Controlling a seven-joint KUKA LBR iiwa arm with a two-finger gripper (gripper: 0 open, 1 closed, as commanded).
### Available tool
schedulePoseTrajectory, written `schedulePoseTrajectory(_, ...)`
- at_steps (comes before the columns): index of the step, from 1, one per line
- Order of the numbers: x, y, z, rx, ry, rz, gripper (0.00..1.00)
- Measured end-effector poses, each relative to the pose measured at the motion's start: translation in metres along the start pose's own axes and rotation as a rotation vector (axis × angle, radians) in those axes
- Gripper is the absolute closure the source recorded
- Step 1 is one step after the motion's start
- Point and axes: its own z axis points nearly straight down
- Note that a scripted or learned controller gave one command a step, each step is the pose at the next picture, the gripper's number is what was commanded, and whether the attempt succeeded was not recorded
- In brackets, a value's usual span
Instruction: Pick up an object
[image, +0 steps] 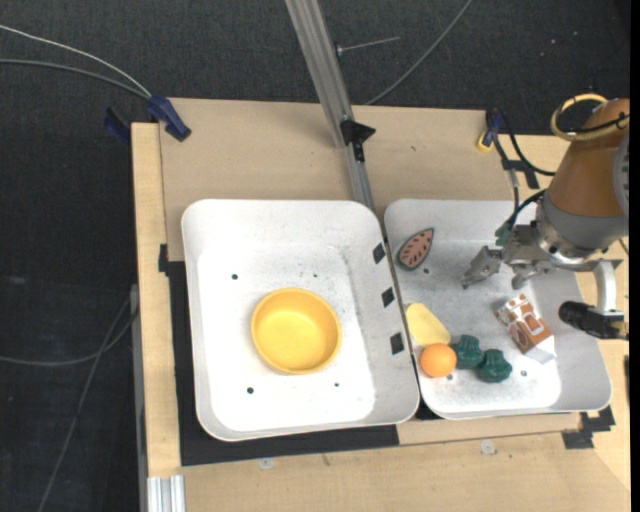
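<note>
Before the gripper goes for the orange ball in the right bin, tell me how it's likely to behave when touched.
The orange ball looks round and smooth, so a nudge would probably set it rolling. It sits against the yellow piece and near the green toy, which may check its roll. Two fingers could easily squeeze it out sideways.

Glossy yellow plastic bowl (294, 329) in a matt white bin (215, 400) on a pale wooden bench (250, 150).

Arm (590, 180) cut off by right frame edge above orange band. Fingertips of gripper (497, 262) too small to judge gap. Brown-white item (524, 322) too blurry to identify. Black part (592, 318) clipped at right edge.
</note>
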Motion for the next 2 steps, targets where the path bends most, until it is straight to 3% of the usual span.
schedulePoseTrajectory(1, 0.001, 0.002, -0.016, -0.010, 0.000, -0.001, 1.00)
schedulePoseTrajectory(2, 0.009, 0.010, -0.068, -0.024, -0.007, -0.003, 1.00)
